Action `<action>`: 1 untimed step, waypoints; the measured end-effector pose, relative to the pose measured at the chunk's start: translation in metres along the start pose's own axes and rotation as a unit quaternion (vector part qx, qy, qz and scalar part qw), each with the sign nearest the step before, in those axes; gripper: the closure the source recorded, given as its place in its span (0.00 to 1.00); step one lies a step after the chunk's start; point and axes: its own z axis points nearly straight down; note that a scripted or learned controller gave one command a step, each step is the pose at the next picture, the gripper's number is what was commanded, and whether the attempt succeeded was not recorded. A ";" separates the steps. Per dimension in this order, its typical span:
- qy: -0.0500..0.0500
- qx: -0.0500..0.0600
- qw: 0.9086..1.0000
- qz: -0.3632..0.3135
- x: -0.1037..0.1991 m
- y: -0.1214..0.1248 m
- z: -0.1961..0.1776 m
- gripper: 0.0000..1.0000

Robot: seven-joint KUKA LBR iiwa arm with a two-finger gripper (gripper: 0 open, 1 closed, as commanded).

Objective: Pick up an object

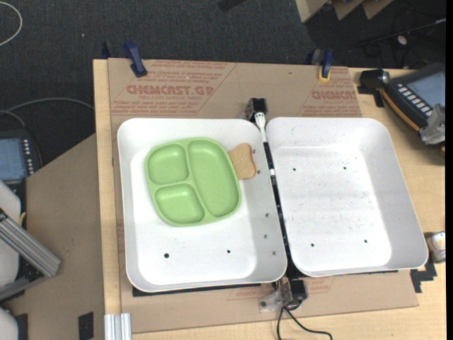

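Note:
A green divided plate (192,182) with three compartments lies in the left white bin (191,261), toward its back. A tan, toast-like flat piece (243,161) rests against the plate's right edge, near the bin's right wall.
The right white bin (340,190) sits beside the left one on a cardboard-covered bench. Blue and yellow clamps (134,59) hold the board's back edge. A handheld controller (410,98) lies at the far right, and cables run at the bins' front.

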 end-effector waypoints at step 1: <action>0.000 -0.001 1.000 0.003 0.016 -0.049 0.072 1.00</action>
